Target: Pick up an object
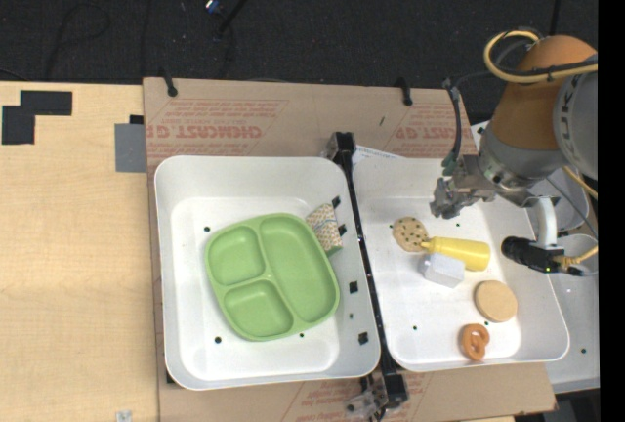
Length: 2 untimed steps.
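I can see small things to pick from in the right bin (547,337); a round cookie (410,233) with dark chips lies near the middle, and a yellow bottle (457,252) lies on its side just beside it, with its white cap (440,271) end pointing toward me; a flat tan disc (495,301) sits lower down to the right, and a little orange pretzel (475,341) sits near the front wall, apart from the disc.

The left bin (186,352) holds a big green tray (271,275) with three parts; the tray lies flat and a bit turned; a small patterned thing (325,226) peeks out at its top right corner, touching the tray, and I cannot tell what it is.

Both bins sit side by side on a brown cardboard sheet (254,122) on the worktop (68,254); a black strip (356,254) runs between them.

The arm (537,107) comes in from the right with its orange band on top; the jaws (447,200) hang over the back part of the right bin, above the cookie and the bottle; they look dark and small from here, so I cannot tell if they are spread or squeezed, and I see nothing between them.
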Each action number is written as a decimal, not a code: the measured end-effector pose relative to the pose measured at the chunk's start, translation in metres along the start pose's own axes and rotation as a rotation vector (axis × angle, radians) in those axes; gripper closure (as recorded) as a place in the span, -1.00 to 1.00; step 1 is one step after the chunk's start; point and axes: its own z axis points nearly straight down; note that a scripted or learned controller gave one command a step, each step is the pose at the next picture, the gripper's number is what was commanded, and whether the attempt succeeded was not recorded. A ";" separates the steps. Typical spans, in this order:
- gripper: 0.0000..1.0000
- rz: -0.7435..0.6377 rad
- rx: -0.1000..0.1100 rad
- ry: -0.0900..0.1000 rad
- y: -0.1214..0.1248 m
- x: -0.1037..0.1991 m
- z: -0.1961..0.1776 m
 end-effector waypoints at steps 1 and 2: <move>1.00 -0.001 0.000 0.000 0.006 0.006 -0.059; 1.00 0.000 0.002 0.000 0.007 0.005 -0.088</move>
